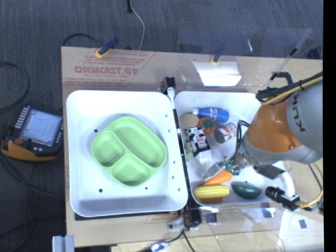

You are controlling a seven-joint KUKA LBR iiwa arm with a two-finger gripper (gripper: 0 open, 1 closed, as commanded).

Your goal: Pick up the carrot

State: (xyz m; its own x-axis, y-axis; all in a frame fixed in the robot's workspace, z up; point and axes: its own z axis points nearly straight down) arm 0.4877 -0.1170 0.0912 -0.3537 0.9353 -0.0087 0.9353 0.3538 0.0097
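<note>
Carrot (218,178): lies near the right bin's (273,101) front edge, just behind the corn (212,192). Gripper (231,166): poised at the carrot's thick end, apparently to seize it; grip state cannot be told.

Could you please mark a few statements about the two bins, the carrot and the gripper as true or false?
1. The green divided plastic plate lies in the left white bin. True.
2. The orange carrot lies in the left bin. False: it lies in the right white bin.
3. The yellow corn cob lies beside the carrot. True.
4. The gripper hangs over the plate. False: it is over the right bin, at the carrot's end.
</note>
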